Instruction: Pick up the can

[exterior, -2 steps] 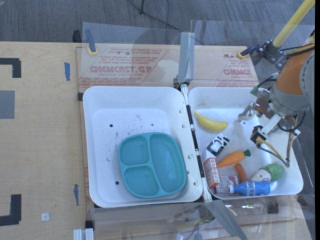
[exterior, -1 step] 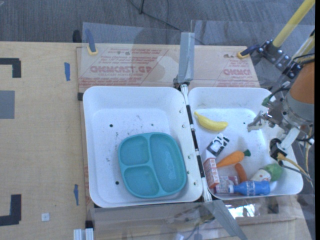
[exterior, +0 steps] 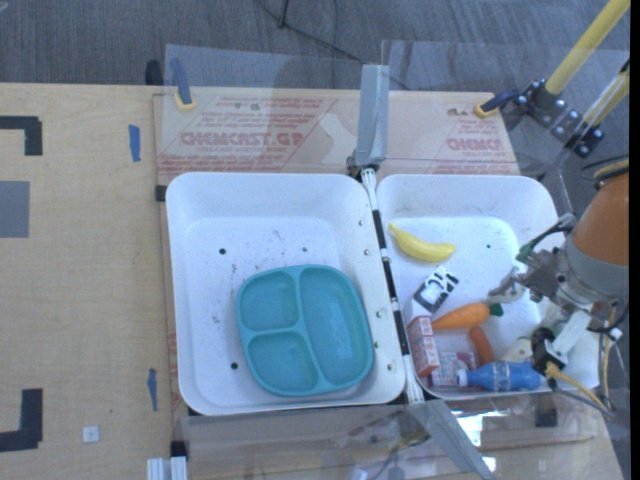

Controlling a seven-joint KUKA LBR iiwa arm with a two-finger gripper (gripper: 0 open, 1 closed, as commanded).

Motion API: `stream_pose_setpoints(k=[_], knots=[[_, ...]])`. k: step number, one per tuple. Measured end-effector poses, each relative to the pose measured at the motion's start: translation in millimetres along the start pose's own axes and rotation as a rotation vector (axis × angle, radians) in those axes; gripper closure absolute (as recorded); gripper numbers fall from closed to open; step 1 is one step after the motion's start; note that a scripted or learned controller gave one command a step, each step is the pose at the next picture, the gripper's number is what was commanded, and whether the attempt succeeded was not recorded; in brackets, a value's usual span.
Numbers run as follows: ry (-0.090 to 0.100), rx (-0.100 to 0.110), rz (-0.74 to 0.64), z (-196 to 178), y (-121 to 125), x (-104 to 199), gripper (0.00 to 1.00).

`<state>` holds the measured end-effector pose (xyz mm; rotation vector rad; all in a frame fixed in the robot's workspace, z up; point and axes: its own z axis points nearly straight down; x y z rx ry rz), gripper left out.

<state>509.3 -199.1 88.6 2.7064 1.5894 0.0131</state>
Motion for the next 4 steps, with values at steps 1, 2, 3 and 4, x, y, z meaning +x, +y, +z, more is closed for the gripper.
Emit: stream_pose_setpoints(k=[1, 2, 3, 4], knots=[[-0.004, -0.004, 0.008, -9.9, 1.4, -4.4, 1.00], [-0.006, 0.006, -0.070, -166.1, 4.9, 19.9, 1.00], [-0.004, 0.008, -0.450, -163.9, -13.0, 73.8, 1.00], [-0.004, 0.008, -0.449, -163.9, -12.8, 73.2, 0.00]])
